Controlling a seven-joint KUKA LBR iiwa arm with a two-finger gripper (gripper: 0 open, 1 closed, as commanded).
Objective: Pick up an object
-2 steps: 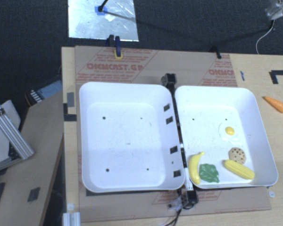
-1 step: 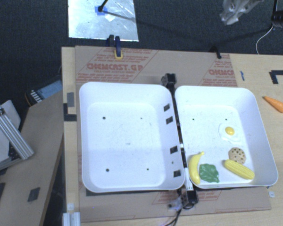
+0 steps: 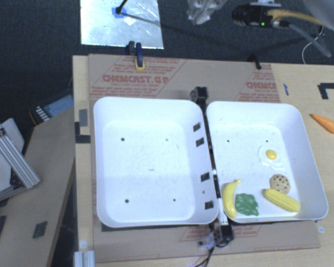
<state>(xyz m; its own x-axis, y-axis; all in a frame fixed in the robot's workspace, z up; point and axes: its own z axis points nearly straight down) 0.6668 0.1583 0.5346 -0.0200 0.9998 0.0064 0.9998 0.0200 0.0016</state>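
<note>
Toys for picking lie in the right bin (image 3: 300,128), all gathered toward its near edge. A banana (image 3: 229,198), curved and bright yellow, rests against the bin's left wall, with a flat green leaf (image 3: 246,204) touching its right side. Just right of the leaf sits a corn cob (image 3: 281,200), yellow and lying at a slant, and a small round brown cookie (image 3: 279,182) lies just above it. Farther back is a fried egg (image 3: 270,156), white with a yellow yolk, apart from the rest. An orange carrot (image 3: 326,123) lies on the bench outside the bin, to its right. My gripper (image 3: 207,5) hangs well behind both bins, above the dark floor; how it stands I cannot tell.
</note>
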